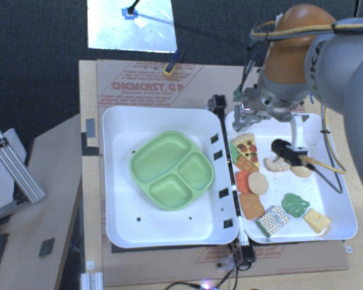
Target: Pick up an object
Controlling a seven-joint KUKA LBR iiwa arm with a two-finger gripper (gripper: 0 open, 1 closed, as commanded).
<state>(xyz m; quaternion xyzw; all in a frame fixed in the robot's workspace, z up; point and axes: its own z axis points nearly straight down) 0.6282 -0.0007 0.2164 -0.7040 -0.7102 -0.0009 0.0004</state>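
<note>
My gripper (246, 118) hangs over the far left corner of the right bin (336, 189), just above and behind a pizza slice (246, 150). Nothing shows in its grasp. Below the pizza lie a red slice (242, 180), a round beige disc (258, 183) and an orange-brown round piece (251, 205). Two pale beige pieces (277, 165) rest mid-bin. Near the front are a green leafy piece (295, 204), a yellow cheese wedge (317, 220) and a green-striped packet (273, 220).
The left bin (112, 162) holds a light green divided plate (169, 171). A black divider strip (225, 162) runs between the two bins. A shiny metal sheet (132, 17) lies beyond the bench at the back.
</note>
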